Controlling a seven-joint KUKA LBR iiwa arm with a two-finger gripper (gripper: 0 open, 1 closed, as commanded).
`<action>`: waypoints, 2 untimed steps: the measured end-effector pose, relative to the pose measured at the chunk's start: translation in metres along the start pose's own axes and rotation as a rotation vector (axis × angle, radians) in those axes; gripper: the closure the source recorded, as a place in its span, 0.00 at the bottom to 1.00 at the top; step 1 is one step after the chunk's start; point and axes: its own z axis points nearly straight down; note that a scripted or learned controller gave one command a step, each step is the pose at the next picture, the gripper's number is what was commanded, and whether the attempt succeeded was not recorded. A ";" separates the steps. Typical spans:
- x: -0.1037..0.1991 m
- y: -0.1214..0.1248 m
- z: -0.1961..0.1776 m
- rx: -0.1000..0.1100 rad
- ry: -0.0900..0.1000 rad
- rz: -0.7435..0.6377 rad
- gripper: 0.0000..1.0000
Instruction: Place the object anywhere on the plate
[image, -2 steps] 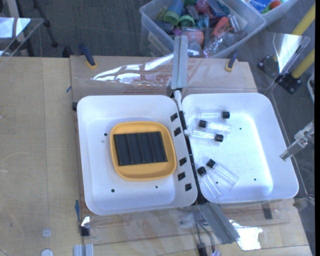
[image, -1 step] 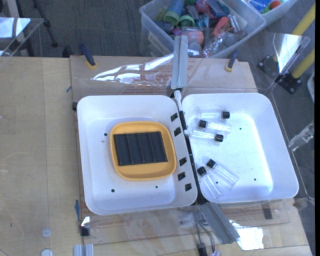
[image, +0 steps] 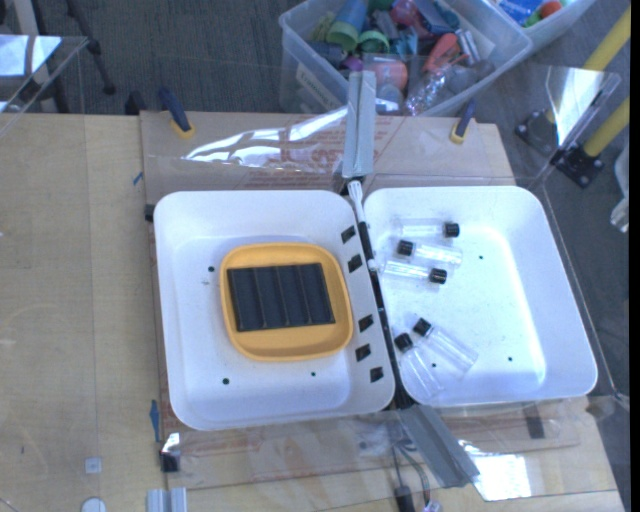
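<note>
Two white bins sit side by side mid-frame on a wood bench. Left bin: an orange plate lies at its centre, with a dark ribbed insert on top, slightly tilted. Right bin: five clear vials with black caps. Three lie in the upper left part of this bin: vial A uppermost, vial B just below it, vial C below that, all roughly horizontal. Two more lie lower left: vial D and vial E, both slanting down to the right and close together. All vials are apart from the plate, across the divider. Gripper state: cannot tell. A clear tub of mixed coloured items stands at upper centre, beyond the bins.
</note>
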 end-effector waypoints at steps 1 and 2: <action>0.000 -0.001 0.000 0.000 0.001 0.001 0.00; -0.002 0.000 -0.011 -0.004 -0.007 0.003 1.00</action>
